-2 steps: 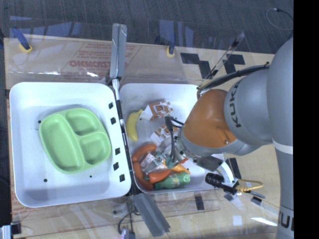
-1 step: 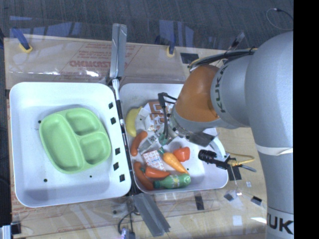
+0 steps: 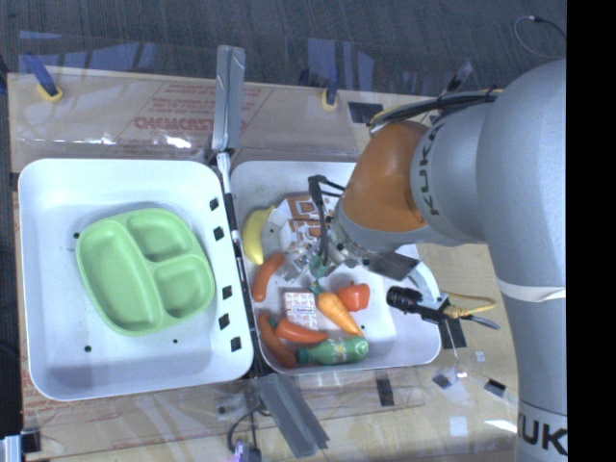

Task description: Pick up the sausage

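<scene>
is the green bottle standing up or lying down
Lying down. The green bottle rests on its side along the near wall of the right bin, lengthwise across the view, beside the carrot.

A robot lab: a KUKA arm (image 3: 500, 191) over 2 white bins (image 3: 48, 354); toy food inside.

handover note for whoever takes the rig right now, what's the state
End effector: down in the right bin, among the toy food; whether it is open or shut cannot be told.
Sausage: probably the reddish-brown piece along the right bin's near-left edge, beside the green bottle and carrots; not in the grip.
Left bin holds a green divided tray.
Done: arm lowered into the bin.
Left: grasp the sausage and lift it.
</scene>
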Tool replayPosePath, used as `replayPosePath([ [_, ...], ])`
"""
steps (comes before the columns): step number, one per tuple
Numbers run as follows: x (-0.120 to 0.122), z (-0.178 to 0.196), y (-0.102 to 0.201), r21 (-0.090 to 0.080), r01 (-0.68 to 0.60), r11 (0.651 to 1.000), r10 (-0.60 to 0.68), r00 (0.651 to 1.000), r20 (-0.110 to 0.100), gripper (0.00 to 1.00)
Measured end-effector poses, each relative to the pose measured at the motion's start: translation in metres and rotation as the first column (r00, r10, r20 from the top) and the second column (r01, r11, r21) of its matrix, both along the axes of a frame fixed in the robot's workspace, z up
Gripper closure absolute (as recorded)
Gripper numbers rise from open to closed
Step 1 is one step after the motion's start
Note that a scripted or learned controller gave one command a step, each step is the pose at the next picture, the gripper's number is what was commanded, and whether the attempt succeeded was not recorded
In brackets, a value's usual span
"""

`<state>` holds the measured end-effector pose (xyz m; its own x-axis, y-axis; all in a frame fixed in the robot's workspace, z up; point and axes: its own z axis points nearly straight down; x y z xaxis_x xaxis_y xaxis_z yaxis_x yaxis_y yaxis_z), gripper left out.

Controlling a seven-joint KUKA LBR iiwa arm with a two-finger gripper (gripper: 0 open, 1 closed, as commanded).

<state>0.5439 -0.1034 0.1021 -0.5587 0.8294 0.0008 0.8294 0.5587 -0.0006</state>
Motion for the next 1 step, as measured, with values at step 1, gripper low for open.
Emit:
replayPosePath([
  [1,0.0874,0.0910,0.0466,0.000,-0.028,1.000,0.028,1.000,0.002,1.00],
])
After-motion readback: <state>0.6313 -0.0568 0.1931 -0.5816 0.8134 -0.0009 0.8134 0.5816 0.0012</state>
